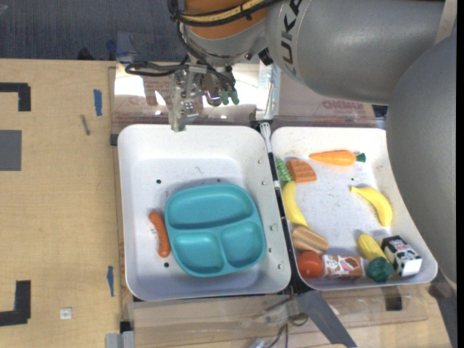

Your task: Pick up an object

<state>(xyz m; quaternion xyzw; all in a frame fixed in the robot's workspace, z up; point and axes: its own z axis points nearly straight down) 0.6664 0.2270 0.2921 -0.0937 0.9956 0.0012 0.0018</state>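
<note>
My gripper [203, 111] hangs over the back rim of the left bin [138, 158], with its fingers open and nothing between them. Below it in that bin lie a teal divided plate [214, 229] and a small orange sausage [159, 234] along the plate's left side. The right bin [330, 194] holds a carrot [335, 157], two bananas [377, 203] [292, 203], an orange waffle piece [301, 171], a hot dog bun [310, 238], a tomato [310, 265], a small labelled bottle [342, 265], a corn cob [370, 246] and a black-and-white box [401, 254].
The grey arm [362, 42] crosses the top right and hides the right bin's far corner. A wooden bench top [51, 194] with black marks and blue tape lies left of the bins. The ridge between the bins [272, 194] runs front to back.
</note>
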